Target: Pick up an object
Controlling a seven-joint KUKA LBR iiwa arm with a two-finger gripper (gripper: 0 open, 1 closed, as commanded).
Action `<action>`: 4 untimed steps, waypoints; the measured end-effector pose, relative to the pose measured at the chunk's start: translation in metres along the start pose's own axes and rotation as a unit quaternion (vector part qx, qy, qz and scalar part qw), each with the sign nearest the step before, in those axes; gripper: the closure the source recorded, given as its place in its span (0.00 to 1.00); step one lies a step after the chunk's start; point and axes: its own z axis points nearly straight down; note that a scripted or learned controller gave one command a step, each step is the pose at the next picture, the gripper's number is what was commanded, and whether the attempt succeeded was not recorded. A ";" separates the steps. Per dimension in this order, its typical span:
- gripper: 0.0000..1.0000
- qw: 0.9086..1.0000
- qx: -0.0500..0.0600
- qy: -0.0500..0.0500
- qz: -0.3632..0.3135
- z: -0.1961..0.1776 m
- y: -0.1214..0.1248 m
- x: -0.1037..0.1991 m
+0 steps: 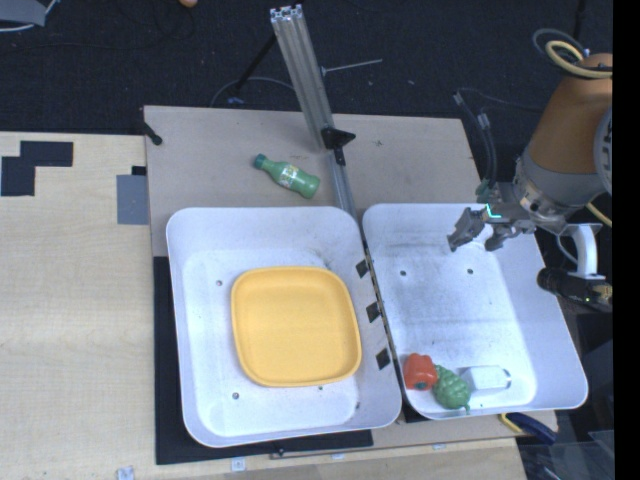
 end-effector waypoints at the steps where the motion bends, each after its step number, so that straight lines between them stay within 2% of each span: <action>1: 0.00 1.000 0.000 0.000 0.000 0.000 0.000 0.000; 2: 0.00 1.000 0.002 0.000 0.000 0.044 -0.005 0.002; 3: 0.00 1.000 0.002 0.000 0.000 0.104 -0.004 0.009; 4: 0.00 1.000 0.000 0.000 0.000 0.118 -0.004 0.010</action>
